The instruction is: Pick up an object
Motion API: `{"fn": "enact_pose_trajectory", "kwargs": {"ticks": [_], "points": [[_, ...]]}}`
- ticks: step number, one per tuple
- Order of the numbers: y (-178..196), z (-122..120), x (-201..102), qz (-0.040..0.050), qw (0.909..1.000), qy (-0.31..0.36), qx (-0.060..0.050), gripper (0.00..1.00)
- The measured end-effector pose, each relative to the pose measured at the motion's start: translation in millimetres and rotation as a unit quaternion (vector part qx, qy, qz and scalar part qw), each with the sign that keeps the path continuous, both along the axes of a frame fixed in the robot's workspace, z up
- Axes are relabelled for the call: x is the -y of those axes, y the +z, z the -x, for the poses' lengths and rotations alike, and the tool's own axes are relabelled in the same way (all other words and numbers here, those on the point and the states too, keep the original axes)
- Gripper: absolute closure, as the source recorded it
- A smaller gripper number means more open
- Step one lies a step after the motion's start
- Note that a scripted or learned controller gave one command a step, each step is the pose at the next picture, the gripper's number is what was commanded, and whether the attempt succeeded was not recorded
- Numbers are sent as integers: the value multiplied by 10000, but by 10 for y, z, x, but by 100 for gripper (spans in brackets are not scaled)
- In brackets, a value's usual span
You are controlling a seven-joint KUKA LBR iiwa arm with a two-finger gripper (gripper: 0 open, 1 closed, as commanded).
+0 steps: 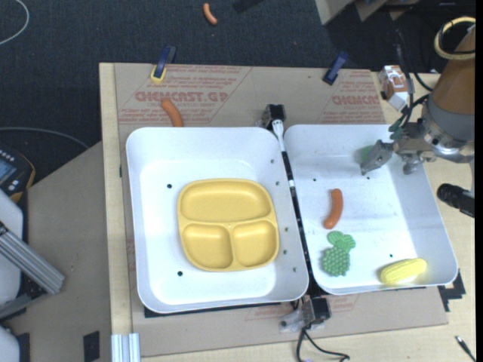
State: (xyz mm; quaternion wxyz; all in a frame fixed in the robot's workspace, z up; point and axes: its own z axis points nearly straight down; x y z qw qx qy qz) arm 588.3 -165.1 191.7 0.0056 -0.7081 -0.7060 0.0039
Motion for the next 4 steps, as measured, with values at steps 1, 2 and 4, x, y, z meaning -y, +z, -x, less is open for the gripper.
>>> {"fn": "enact_pose_trajectory", "kwargs": {"ticks": [1,2,4], "points": [[77,-33,-1,14,10000,14,71,0],[-562,-27,-30,-1,10000,15,32,0],[-952,-35,-31,14,10000,10,75,100]]}}
